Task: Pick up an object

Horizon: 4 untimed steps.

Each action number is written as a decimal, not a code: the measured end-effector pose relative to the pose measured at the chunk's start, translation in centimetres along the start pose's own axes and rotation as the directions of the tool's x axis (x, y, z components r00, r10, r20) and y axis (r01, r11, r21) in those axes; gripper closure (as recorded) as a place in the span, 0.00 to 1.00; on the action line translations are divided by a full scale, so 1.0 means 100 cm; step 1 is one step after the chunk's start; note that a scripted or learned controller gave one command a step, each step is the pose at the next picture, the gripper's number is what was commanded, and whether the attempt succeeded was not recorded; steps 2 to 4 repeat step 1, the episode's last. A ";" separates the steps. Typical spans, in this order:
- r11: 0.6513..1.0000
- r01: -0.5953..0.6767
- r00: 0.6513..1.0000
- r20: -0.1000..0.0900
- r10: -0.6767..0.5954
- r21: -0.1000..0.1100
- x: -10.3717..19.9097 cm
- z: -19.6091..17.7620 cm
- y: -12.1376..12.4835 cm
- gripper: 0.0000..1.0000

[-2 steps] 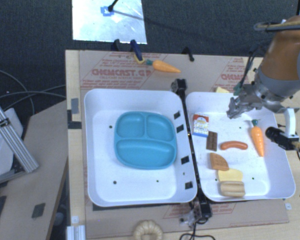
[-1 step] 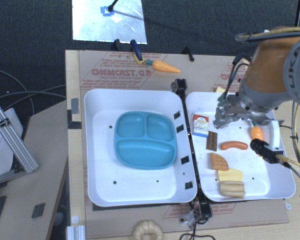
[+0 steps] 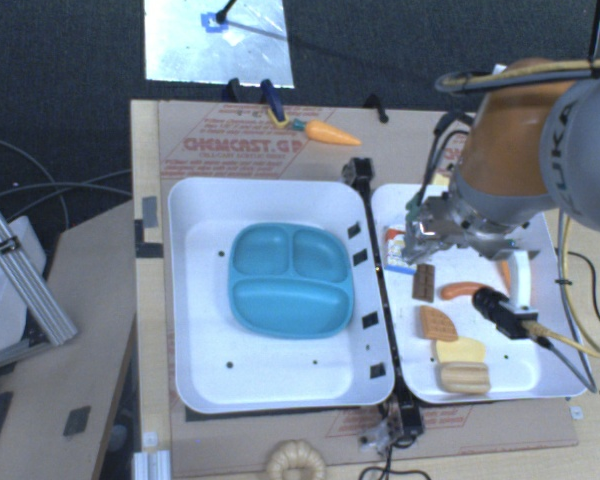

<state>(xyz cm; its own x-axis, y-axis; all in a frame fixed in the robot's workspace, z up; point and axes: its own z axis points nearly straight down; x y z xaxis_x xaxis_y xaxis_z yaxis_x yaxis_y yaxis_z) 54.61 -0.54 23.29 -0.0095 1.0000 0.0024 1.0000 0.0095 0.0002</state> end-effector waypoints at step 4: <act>1.000 0.000 1.000 0.000 0.000 0.000 0.055 0.010 -0.003 1.00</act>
